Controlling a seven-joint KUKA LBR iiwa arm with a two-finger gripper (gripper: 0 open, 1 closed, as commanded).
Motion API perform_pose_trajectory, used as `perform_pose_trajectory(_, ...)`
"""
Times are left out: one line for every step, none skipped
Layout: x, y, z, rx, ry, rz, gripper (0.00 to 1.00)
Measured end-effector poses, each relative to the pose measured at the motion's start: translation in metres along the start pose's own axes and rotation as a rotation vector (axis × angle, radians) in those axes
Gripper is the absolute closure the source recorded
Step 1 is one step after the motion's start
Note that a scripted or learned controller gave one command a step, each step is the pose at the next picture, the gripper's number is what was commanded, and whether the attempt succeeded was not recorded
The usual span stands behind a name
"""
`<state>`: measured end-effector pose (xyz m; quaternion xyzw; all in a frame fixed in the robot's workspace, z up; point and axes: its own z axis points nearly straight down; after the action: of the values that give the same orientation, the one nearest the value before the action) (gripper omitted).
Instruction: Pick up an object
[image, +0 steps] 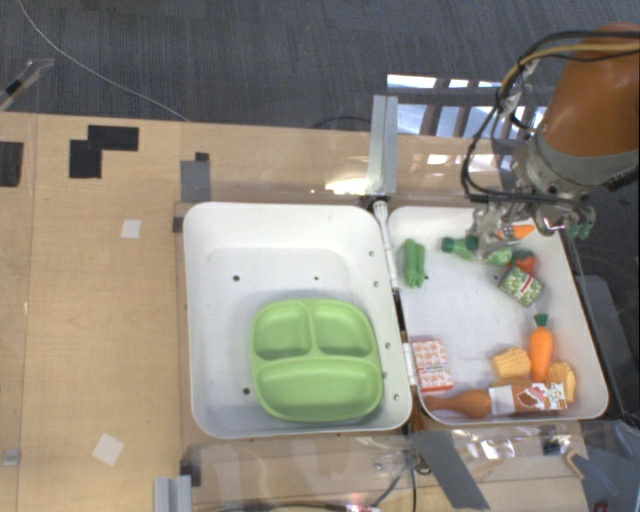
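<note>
Over the right bin (590, 385), toward its 1 o'clock corner, the gripper (497, 232) hangs low above a green bottle-like toy (470, 247). That toy lies flat, long axis running 9 to 3 o'clock, narrow end pointing toward 9. How far the claw is spread cannot be told. A green pod (413, 262) lies at 9 o'clock of it, and a carrot (541, 347) toward 5.

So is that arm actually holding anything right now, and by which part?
It cannot be told. The gripper is low in the right bin, among a green bottle and small toys, but its tip is too cluttered to read.
</note>
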<state>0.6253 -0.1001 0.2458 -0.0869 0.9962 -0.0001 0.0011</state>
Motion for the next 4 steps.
perform_pose_trajectory(-0.045, -0.012, -0.039, 0.002, -0.013, 0.052, 1.00)
perform_pose_trajectory(-0.050, 0.018, -0.096, 0.001, -0.015, 0.132, 1.00)
perform_pose_trajectory(-0.050, 0.061, 0.020, -0.003, 0.002, 0.059, 1.00)
perform_pose_trajectory(-0.054, 0.060, 0.001, 0.000, -0.019, 0.058, 1.00)
